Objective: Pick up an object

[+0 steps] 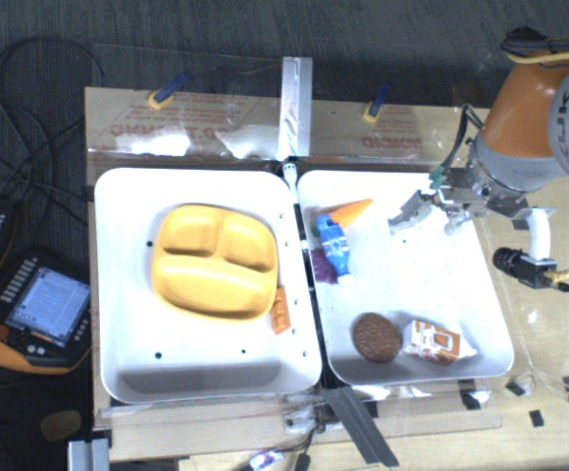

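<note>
Left bin holds a yellow tray; right bin, a cookie; end effector seemingly spread, gripping nothing.

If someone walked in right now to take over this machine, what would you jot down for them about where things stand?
Gripper: jaws open, holding nothing, above the upper right part of the right bin.
Right bin contents: orange cone and blue packet near its left wall; brown round cookie and orange-and-white wrapped snack near its front edge.
Left bin: yellow divided tray, with a small orange piece beside it at the bin's right wall.
Done: nothing picked up yet.
Left: choose an object, lower, close on it, lift.
</note>
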Available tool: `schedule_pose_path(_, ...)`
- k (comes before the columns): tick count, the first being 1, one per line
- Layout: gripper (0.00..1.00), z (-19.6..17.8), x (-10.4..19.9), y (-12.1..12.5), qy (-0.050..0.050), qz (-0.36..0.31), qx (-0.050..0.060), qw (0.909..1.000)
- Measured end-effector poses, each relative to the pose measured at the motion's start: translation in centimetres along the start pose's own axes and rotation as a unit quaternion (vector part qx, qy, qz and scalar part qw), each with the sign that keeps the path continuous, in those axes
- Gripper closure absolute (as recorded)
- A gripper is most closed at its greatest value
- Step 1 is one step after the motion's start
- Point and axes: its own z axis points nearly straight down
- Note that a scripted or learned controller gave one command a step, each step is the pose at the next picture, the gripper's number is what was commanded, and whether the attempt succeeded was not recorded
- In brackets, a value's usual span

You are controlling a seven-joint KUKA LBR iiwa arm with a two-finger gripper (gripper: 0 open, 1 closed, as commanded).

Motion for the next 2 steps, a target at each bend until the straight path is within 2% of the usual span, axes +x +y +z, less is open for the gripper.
schedule_pose_path(1,0.00,12.3,3.3,3.7,-0.003,-0.074,-0.006,0.9972)
schedule_pose_path(2,0.00,12.4,3.8,8.3,-0.005,-0.151,0.000,0.9886)
